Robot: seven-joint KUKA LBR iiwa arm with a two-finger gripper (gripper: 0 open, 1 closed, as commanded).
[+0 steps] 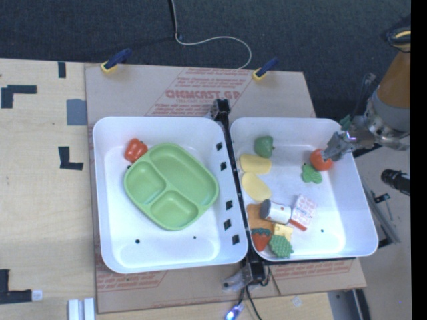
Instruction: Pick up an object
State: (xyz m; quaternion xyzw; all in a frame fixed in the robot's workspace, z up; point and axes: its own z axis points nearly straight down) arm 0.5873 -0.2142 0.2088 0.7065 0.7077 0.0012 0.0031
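Observation:
My gripper (331, 149) reaches in over the right rim of the right bin (347, 242), at its upper right. Its tip sits right against a small red tomato-like toy (319, 161); I cannot see whether the toy is gripped. A small green leafy piece (310, 175) lies just below the red toy. Further left in this bin are a green pepper (264, 145) and two yellow pieces (254, 165) (256, 187).
Near the right bin's lower left lie a white can (277, 212), a red-and-white card (304, 213), an orange piece (255, 213), a yellow block (282, 231) and a green broccoli (281, 247). The left bin (167, 252) holds a green divided plate (171, 185) and a red-orange pepper (135, 150).

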